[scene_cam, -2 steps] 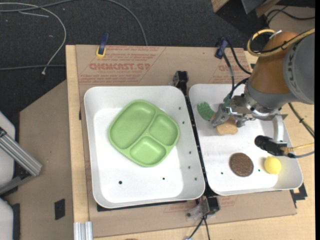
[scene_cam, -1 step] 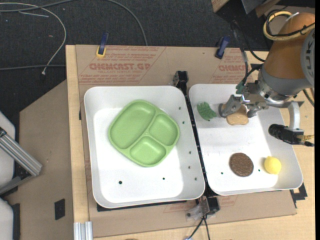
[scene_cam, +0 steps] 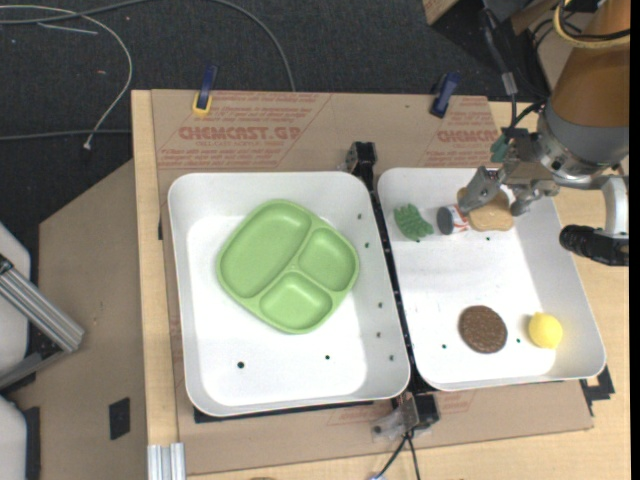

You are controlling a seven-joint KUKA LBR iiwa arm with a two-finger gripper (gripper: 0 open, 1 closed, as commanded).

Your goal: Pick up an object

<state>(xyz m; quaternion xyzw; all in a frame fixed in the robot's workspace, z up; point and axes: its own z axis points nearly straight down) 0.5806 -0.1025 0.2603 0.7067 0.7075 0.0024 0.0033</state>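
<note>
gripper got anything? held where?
Cannot tell. The gripper sits low over the tan object at the right bin's far edge, but no object is visibly between its fingers.

Grey arm [scene_cam: 590,118], broad orange band, yellow cable loop above, metal gripper [scene_cam: 500,190]

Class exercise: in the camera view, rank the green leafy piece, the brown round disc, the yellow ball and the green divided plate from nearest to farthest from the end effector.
From the end effector:
1. Green leafy piece, just left of it in the right bin's upper part.
2. Brown round disc and yellow ball, both near that bin's front; too close to call.
3. Green divided plate, in the left bin.
</note>
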